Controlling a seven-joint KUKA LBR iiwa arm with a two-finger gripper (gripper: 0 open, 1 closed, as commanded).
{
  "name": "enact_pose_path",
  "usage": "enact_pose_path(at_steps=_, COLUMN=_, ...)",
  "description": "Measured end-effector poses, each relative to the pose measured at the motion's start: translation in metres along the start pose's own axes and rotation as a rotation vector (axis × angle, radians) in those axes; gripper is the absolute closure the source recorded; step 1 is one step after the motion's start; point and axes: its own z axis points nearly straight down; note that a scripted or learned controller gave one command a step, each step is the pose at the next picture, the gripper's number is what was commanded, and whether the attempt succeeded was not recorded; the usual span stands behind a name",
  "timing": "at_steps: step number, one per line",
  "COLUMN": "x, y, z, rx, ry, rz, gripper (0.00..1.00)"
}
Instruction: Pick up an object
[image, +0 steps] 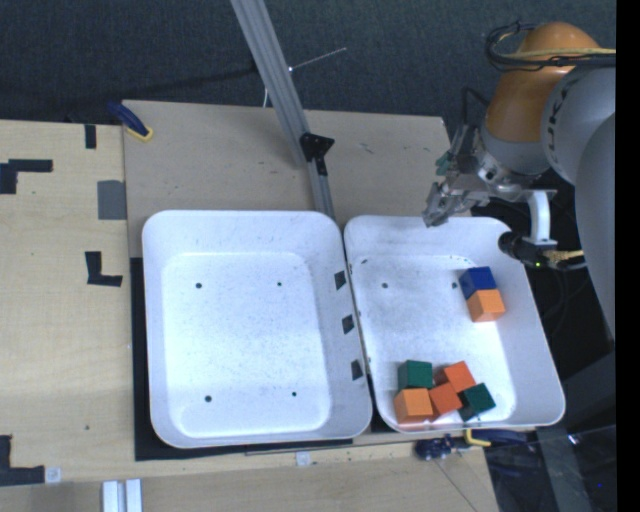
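The right bin (400, 250) holds several small blocks. A blue block (477, 280) touches an orange block (486, 304) near the bin's right wall. At the front lie a green block (415, 375), an orange block (412, 403), another orange block (455, 385) and a dark green block (477, 399), packed close together. My gripper (438, 212) hangs over the bin's far rim, above and left of the blue block, with nothing seen between its fingers.
The left bin (160, 240) sits beside the right one. A slanted metal bar (285, 90) runs down to a black clamp (317, 148) behind the bins. Black tape marks (97, 268) and a blue-yellow clip (131, 120) lie on the bench at left.
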Motion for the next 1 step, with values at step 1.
enact_pose_path(at_steps=1, x=-0.0039, y=-0.0079, z=-0.0512, rx=0.0, ry=-0.001, rz=0.001, gripper=1.0)
